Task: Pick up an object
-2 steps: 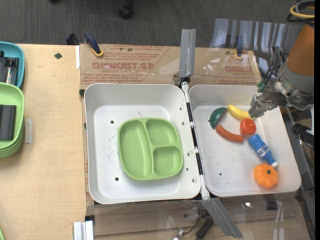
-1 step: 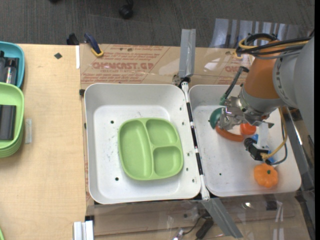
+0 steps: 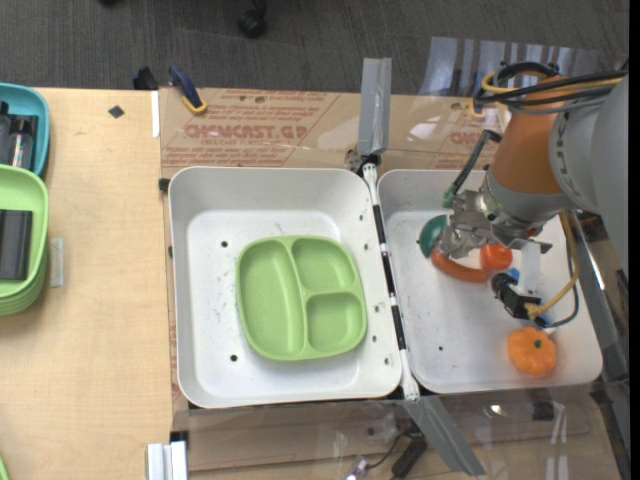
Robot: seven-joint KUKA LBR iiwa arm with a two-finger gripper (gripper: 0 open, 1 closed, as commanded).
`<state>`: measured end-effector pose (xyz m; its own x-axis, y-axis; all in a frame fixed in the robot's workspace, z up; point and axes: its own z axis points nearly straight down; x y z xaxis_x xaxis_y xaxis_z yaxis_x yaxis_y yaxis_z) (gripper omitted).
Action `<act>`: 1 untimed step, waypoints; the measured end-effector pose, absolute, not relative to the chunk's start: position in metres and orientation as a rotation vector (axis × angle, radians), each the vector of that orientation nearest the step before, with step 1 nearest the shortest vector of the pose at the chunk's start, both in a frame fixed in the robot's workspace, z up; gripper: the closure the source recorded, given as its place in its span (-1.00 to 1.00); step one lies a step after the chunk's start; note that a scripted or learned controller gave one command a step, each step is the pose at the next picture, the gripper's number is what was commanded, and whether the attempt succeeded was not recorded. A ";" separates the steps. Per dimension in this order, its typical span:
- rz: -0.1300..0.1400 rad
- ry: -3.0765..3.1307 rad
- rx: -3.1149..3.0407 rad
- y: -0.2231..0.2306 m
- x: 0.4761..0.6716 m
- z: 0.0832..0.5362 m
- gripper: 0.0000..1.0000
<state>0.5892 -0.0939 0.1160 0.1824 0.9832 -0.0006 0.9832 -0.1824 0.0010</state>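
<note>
Orange first: a small pumpkin-like toy (image 3: 531, 353) sits nearest me, in the front corner of the right bin (image 3: 450, 363), untouched and apart from the arm. Further in, the gripper (image 3: 462, 242) is down over a cluster in the same bin: a red-orange curved piece (image 3: 462, 269), a small orange-red object (image 3: 496, 257), a teal piece (image 3: 432, 232) beside them. I can't tell how the claw stands from here, nor whether it grips anything. Nothing visibly lifted, so I judge the pick not yet done. Left bin (image 3: 200, 358) holds a green divided tray (image 3: 301, 297), its compartments bare.
</note>
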 end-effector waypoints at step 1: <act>-0.007 1.715 2.633 0.015 0.578 0.191 1.00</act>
<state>0.5784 0.0152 0.1905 0.4043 0.9146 -0.0031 0.9146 -0.4043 -0.0029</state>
